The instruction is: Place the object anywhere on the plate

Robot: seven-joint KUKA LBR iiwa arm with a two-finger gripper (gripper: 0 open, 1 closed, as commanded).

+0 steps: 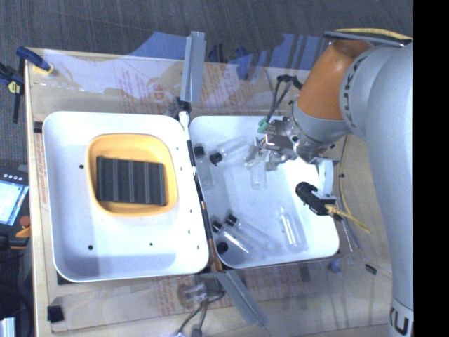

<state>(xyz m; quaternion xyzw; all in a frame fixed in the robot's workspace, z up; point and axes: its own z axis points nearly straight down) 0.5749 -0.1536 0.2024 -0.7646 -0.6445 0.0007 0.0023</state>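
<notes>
A yellow plate with a dark ridged centre lies in the left white bin. Several clear vials with black caps lie in the right white bin: one at the upper left, one at the lower right, and two near the front left corner. My gripper hangs over the upper middle of the right bin, just right of the upper-left vial. Another clear vial lies directly below it. I see nothing held.
A raised divider separates the two bins. A small black cap lies by the right bin's left wall. The grey arm covers the bench's right side. A blue clamp sits at the bench's far left corner.
</notes>
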